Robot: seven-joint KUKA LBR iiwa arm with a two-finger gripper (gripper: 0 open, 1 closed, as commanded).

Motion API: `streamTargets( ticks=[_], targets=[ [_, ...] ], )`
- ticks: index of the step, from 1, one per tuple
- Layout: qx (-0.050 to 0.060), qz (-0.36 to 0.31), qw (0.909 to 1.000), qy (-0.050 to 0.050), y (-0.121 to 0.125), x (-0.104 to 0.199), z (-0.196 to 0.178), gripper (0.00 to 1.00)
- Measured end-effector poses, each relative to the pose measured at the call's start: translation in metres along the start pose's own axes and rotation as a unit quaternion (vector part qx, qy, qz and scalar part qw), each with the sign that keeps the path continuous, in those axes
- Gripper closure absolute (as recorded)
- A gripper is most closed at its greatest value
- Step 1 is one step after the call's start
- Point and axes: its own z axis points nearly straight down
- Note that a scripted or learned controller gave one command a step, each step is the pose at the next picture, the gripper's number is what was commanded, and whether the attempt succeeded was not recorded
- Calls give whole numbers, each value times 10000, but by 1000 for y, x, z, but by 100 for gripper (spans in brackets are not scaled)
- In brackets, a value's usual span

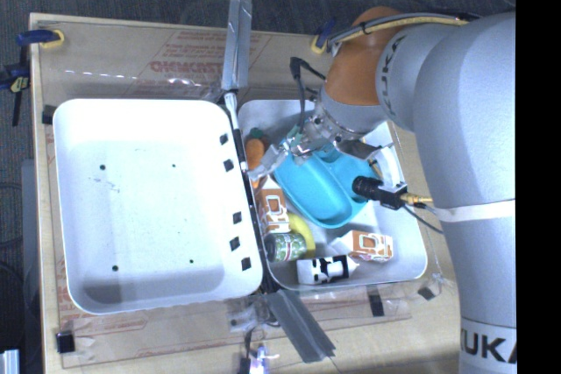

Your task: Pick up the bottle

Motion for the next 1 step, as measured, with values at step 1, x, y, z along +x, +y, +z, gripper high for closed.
streamTargets(
  ticks=[1],
  targets=[
    [353, -7, 9993, 142, 21, -8, 3, 0]
  ],
)
